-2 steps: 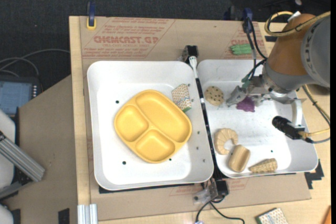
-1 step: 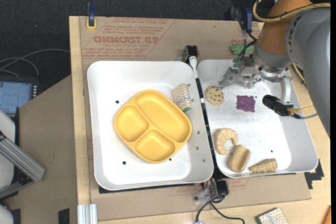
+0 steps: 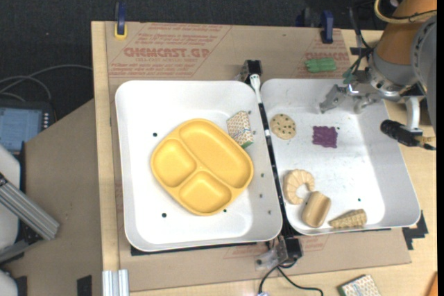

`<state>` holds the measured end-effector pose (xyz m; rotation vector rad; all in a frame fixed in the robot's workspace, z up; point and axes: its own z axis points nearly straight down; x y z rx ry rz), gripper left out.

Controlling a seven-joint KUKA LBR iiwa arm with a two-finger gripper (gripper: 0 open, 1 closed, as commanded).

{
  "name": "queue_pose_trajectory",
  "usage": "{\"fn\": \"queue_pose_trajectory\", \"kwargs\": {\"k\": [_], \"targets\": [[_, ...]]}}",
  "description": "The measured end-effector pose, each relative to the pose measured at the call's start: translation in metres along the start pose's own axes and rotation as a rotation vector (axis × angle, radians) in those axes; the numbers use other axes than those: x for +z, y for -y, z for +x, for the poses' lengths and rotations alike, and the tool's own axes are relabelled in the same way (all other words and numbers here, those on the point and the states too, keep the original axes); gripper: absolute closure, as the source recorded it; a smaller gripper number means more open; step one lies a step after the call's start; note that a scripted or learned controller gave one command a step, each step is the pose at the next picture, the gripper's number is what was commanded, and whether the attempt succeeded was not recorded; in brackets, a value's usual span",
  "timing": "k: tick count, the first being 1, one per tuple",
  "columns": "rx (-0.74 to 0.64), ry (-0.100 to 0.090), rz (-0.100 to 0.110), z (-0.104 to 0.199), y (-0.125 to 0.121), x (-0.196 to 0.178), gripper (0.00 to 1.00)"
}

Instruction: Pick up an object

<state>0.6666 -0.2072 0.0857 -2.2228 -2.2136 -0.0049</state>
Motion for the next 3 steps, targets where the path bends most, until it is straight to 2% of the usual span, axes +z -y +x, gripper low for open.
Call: {"fn": "queue_pose_trajectory", "kwargs": {"k": [1,2,3], "targets": [[-0.004,0.014,-0.021,-0.018,-0.003,-0.155,0.00],[-0.007,-0.014,0.015,-0.002,0.001,0.007,0.00],[-0.005,-0.001,0.009,0.000,0.001,0.003,0.00]]}}
